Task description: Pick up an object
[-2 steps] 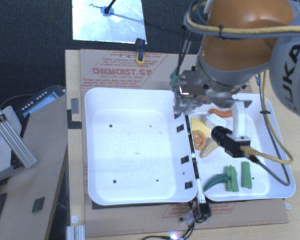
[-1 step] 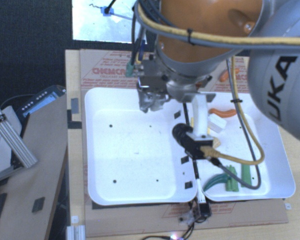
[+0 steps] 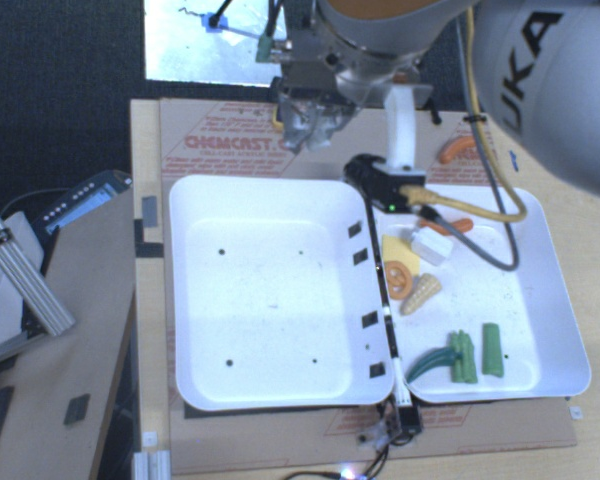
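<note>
Gripper (image 3: 305,128) hangs past the bench's far edge, grip state unclear, toys (image 3: 420,268) clustered in right bin (image 3: 550,298).

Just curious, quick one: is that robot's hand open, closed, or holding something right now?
Hand: it sits above the far edge of the left bin; open or closed cannot be told, and nothing shows in it.

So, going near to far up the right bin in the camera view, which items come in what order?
Green bean pieces → corn cob → yellow cheese wedge → white block → orange carrot-like piece.
</note>
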Robot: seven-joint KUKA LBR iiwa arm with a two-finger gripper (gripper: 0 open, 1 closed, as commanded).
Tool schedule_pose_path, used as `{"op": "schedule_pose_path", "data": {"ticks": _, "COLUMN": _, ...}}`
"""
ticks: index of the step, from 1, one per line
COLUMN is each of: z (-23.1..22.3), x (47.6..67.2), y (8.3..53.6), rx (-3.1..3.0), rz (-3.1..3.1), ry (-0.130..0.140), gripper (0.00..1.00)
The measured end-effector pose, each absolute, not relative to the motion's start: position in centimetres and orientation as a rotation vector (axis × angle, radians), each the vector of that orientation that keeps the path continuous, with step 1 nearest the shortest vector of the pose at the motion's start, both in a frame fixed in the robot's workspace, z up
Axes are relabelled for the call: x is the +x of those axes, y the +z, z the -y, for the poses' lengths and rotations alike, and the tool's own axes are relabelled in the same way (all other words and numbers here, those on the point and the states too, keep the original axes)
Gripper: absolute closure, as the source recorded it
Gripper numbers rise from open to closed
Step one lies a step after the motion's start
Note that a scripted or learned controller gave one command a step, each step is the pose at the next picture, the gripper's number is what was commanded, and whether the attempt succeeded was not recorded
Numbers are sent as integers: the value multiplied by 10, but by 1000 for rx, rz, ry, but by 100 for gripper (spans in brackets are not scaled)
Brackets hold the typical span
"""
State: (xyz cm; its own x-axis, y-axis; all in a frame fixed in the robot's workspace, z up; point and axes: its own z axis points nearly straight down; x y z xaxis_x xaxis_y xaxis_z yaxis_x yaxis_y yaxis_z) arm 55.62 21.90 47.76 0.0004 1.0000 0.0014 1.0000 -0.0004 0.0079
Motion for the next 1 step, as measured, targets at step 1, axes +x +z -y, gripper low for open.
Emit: {"op": "schedule_pose_path", "data": {"ticks": 1, "z": -206, "x": 629, "y": 508, "rx": 2219, "rz": -2216, "ry": 10, "gripper": 100}}
